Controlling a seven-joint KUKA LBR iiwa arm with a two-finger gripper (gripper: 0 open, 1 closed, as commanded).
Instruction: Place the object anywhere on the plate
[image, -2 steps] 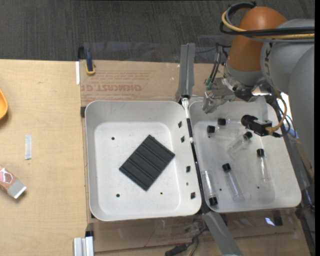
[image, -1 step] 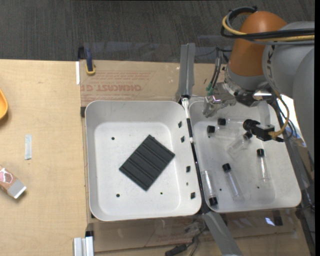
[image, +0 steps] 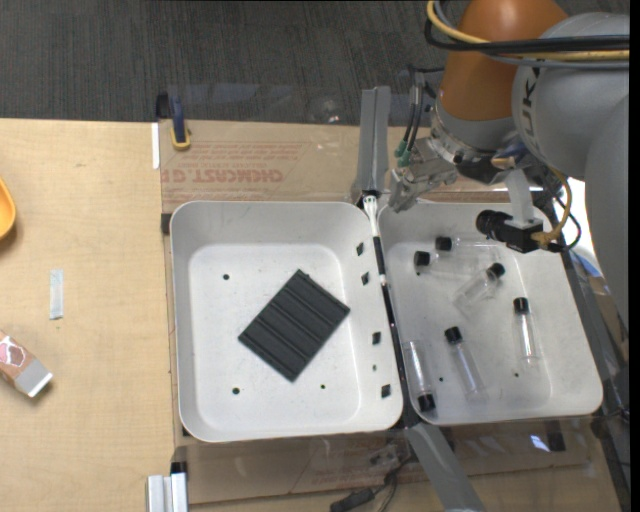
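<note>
A dark grey ribbed plate (image: 294, 325) lies flat and turned at an angle in the middle of the left bin (image: 200, 400). Several clear tubes with black caps lie scattered in the right bin (image: 570, 390): one (image: 441, 243) near the back, one (image: 487, 277) in the middle, one (image: 523, 326) at the right, one (image: 460, 358) toward the front and one (image: 420, 378) along the left wall. My gripper (image: 405, 192) hangs over the back left corner of the right bin, above the rim and apart from the tubes. Nothing shows in its grasp.
A raised rim (image: 383, 290) with black clips divides the two bins. The arm's grey and orange body (image: 500, 70) and a black cable fitting (image: 505, 228) overhang the back of the right bin. On the bench at the left lie a small grey strip (image: 56, 295) and a wrapped block (image: 22, 366).
</note>
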